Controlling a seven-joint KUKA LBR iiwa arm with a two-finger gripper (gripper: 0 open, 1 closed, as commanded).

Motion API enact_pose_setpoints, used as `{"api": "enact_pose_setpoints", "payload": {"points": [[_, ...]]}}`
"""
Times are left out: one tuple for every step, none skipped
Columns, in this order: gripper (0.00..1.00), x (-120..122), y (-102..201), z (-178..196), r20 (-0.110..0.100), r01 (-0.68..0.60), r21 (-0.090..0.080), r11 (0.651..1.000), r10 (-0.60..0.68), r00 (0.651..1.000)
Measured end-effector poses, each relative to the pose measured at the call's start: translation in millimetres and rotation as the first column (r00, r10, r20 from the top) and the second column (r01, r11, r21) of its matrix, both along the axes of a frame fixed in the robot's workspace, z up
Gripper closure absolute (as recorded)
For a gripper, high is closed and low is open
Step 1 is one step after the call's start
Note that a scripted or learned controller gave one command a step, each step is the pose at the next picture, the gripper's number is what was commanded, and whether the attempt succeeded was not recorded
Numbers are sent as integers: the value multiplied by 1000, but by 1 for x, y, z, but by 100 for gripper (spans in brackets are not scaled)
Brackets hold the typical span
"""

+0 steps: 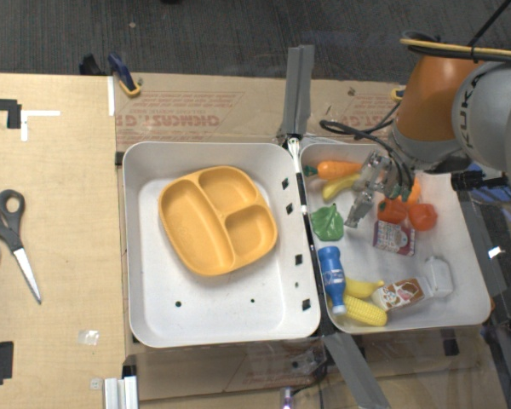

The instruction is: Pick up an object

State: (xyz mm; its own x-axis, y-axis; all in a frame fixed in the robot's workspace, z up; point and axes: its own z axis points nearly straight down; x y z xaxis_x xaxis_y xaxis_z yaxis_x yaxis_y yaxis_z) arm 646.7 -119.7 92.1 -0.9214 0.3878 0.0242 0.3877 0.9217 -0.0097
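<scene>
The right bin (473,301) holds several toys. An orange carrot (336,169) and a yellow piece (335,188) lie at its far left. A green item (328,223), a blue bottle (330,271) and a yellow corn cob (364,311) run down its left side. A red carton (394,231) and an orange-red piece (422,217) sit mid-bin, with a brown-and-white packet (399,294) and a white item (437,275) nearer the front. My gripper (364,198) hangs over the bin between the green item and the red carton.
A yellow divided plate (219,218) lies in the left bin (145,313). Scissors (14,241) lie on the wooden bench at far left. A blue clamp (123,73) sits behind the bins. The grey arm with its orange band (434,96) fills the upper right.
</scene>
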Motion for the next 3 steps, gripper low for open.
{"api": "enact_pose_setpoints", "payload": {"points": [[0, -73, -39, -1, 27, -94, -1, 996, 94, 995], [0, 5, -51, 0, 25, -9, -2, 1000, 9, 1000], [0, -32, -61, 0, 28, -1, 2, 1000, 1, 1000]]}}
